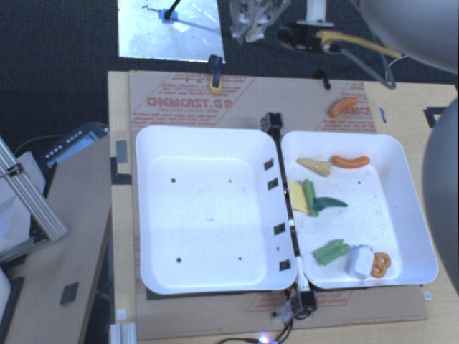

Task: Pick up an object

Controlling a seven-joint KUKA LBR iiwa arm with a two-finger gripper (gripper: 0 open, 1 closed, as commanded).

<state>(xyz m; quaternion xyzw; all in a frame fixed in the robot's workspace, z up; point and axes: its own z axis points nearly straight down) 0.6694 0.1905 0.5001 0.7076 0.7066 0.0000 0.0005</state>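
The right bin holds several small toy foods: an orange sausage, a cream wedge, a yellow block beside a green pea pod, a dark green leaf, a green bundle, a white-grey lump and a pretzel. My gripper hangs at the top of the view, beyond the bench's back edge and far from both bins, with nothing seen in it.
The left bin sits beside the right one, joined by a black clip strip. A second orange sausage lies on the cardboard behind the right bin. A yellow-blue clamp stands at the back edge.
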